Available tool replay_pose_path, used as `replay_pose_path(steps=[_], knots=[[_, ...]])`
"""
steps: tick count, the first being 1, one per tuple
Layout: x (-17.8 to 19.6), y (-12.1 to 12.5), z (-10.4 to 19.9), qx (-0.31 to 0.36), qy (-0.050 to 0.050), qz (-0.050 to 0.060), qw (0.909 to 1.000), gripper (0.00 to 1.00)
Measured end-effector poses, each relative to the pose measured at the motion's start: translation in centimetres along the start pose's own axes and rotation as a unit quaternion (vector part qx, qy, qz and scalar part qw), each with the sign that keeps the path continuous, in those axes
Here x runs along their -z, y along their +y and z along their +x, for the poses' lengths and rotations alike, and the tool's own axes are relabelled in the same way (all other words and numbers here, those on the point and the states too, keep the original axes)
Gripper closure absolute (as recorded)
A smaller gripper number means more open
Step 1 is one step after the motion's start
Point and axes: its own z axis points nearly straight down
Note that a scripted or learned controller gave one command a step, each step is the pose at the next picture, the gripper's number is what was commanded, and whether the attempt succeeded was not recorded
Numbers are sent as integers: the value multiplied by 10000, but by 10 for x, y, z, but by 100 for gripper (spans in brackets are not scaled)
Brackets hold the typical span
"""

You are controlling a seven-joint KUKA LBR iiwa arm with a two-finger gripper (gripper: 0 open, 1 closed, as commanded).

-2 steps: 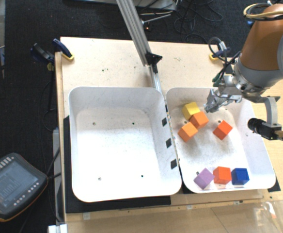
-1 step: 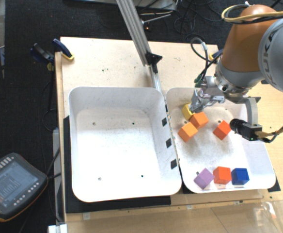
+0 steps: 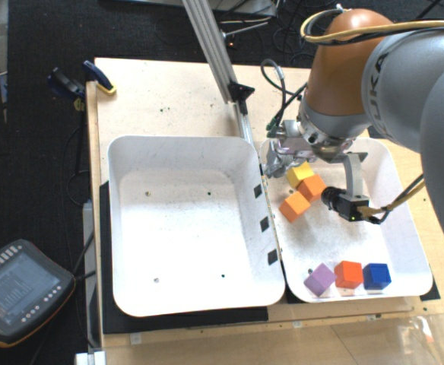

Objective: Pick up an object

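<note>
Arm in from the right, gripper point(image 3: 294, 158) hanging low over the far end of the right bin point(image 3: 404, 226). Finger state: cannot tell (wrist blocks it). Just beside it, a yellow block point(image 3: 299, 175) touching two orange blocks point(image 3: 311, 187) point(image 3: 294, 207), clustered near the bin's left wall. Along the near edge, a row: purple block point(image 3: 320, 279), red-orange block point(image 3: 348, 274), blue block point(image 3: 376, 275). Left bin point(image 3: 131, 158) alongside.

Pincer point(image 3: 302, 162) over yel. block point(image 3: 300, 175), rt bin point(image 3: 404, 226).
</note>
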Motion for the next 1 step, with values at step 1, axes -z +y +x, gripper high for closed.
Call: replay_pose_path(steps=[1], knots=[[0, 12, 51, -2, 0, -19, 10000, 100]])
